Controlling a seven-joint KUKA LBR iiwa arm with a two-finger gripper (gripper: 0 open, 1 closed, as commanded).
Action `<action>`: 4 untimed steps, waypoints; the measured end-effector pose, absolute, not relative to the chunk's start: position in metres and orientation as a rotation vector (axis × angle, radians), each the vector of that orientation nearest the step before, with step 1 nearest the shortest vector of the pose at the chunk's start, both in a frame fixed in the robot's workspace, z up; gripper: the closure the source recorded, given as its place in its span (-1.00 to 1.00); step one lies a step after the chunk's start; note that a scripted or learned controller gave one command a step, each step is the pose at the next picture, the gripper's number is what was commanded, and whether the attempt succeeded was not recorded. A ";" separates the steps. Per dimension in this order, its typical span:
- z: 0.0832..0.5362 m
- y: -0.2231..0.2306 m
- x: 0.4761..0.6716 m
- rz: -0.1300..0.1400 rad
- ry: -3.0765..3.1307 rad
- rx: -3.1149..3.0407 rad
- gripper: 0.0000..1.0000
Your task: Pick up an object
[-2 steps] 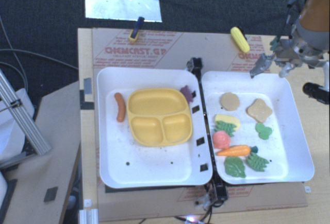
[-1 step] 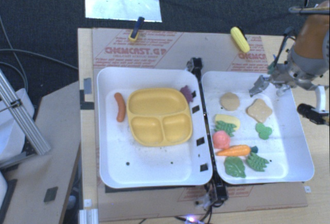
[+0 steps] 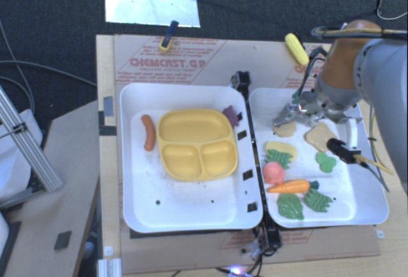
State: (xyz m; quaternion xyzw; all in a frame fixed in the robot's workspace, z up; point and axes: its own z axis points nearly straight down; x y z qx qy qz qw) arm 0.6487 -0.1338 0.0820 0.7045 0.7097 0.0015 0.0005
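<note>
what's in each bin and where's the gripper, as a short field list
left bin: yellow divided plate, sausage, small purple piece
right bin: carrot, pink ball, green leafy pieces, bread slice
outside bins: corn cob on the board
gripper: low over the right bin's far end, beside a tan piece

A yellow divided tray (image 3: 194, 144) and orange-red sausage (image 3: 148, 132) sit in the white left bin (image 3: 137, 202); an orange carrot (image 3: 288, 186) in the right bin (image 3: 366, 205)

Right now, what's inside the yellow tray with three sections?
The yellow plastic divided tray holds nothing visible in its three compartments. The white bin floor beneath it is covered, so anything there stays hidden.
</note>
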 end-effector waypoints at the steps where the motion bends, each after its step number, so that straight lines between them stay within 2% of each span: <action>1: 0.100 -0.137 0.652 0.014 2.220 2.206 1.00; 2: 0.084 -0.107 0.556 -0.001 2.224 2.224 1.00; 3: 0.085 -0.108 0.560 0.002 2.219 2.218 -1.00; 4: 0.120 -0.181 0.589 0.001 2.211 2.218 -1.00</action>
